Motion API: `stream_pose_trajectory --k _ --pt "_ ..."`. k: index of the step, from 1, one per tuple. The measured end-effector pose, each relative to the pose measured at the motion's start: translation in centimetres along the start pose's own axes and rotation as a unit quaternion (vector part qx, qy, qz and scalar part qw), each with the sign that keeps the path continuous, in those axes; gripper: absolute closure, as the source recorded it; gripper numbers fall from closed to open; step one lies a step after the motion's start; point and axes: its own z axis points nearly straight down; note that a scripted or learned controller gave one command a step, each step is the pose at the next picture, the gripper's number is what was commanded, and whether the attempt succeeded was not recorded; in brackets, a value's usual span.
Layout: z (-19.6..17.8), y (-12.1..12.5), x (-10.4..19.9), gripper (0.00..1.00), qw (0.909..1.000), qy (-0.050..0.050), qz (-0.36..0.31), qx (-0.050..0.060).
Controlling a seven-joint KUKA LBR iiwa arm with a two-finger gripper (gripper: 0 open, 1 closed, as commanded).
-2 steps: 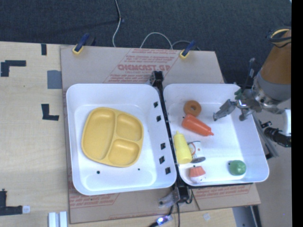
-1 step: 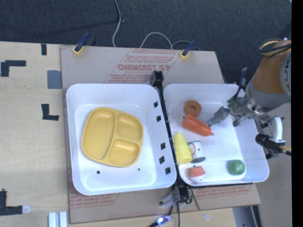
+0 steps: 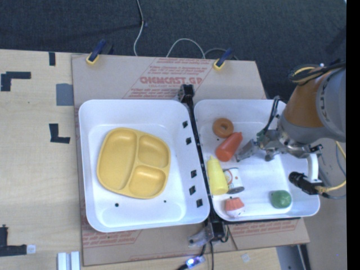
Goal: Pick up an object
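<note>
Carrot: the orange-red carrot (image 3: 228, 145) lies in the right bin (image 3: 256, 107), near the middle, and it is the toy closest to my claw, so I call it the one to pick.
Claw: my claw (image 3: 243, 152) hangs low just beside the carrot's right side. I can't tell how wide it is open, and I see no toy held in it.
How far along: I think the pick is not done yet. The carrot looks like it rests on the bin floor. Closing on it and lifting it up are left to do.
Other toys in the right bin: a brown ring (image 3: 223, 127) sits just above the carrot. A yellow bottle (image 3: 216, 175) lies along the left wall. A small white box (image 3: 234, 179) sits beside the bottle. A little red and white toy (image 3: 234, 205) is near the front wall. A green ball (image 3: 280, 198) is in the front right corner.
Left bin: the left bin (image 3: 93, 116) holds one yellow plate (image 3: 133, 162) with three parts, and nothing lies on the plate.
Arm: my grey and orange arm (image 3: 308, 110) comes in from the right, over the right bin's edge.
</note>
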Motion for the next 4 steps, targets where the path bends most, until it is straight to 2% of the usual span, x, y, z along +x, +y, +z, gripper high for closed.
stream_pose_trajectory --k 1,2,3,4 --pt "-1.1 0.0 0.1 1.00 1.0000 0.000 -0.001 0.000" --pt "-7.1 0.3 -0.4 1.00 1.0000 -0.001 0.000 -0.004" --pt "-12.3 0.4 -0.4 1.00 1.0000 -0.001 0.000 -0.004" --pt "-13.2 -0.4 4.5 1.00 1.0000 0.000 -0.002 -0.002"
